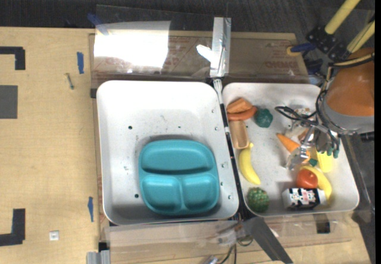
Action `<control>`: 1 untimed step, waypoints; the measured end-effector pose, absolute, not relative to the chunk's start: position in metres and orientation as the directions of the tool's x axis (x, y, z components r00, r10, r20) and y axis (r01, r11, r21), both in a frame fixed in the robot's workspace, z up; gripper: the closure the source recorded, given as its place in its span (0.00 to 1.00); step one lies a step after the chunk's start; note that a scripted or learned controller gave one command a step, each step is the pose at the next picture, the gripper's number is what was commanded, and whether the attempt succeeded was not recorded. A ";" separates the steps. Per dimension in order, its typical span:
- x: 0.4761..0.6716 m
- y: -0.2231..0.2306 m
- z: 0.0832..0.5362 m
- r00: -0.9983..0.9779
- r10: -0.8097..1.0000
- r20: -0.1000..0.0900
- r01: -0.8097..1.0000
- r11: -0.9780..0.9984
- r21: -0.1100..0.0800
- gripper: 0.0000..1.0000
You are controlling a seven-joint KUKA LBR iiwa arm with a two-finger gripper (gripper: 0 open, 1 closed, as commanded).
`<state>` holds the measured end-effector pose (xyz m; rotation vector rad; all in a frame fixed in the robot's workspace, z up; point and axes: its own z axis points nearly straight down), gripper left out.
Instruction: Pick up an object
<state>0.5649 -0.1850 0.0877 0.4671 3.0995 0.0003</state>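
The arm [351, 93] comes in from the right edge of the frame, its orange band above the wrist, and the gripper [305, 148] hangs low over the right bin [271, 91]. Whether the pincer is released or clenched cannot be told (cables and dark hardware clutter it).

Just beside the gripper, on its left, an orange carrot [287, 141] lies on the bin floor, its long axis on a diagonal from upper left to lower right, the lower right end running under the gripper. A yellow banana [247, 165] lies left of centre in this bin, long axis nearly vertical in the frame, curving toward the lower right. Near the lower edge sit a green round piece [258, 198] and a black and white carton [303, 197], long axis horizontal.

The left bin [119, 102] holds 1 teal divided tray [177, 176] with 3 compartments, in its lower half.
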 end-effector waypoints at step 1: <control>0.565 -0.111 0.089 -0.922 0.387 -0.007 0.387 0.922 0.005 0.00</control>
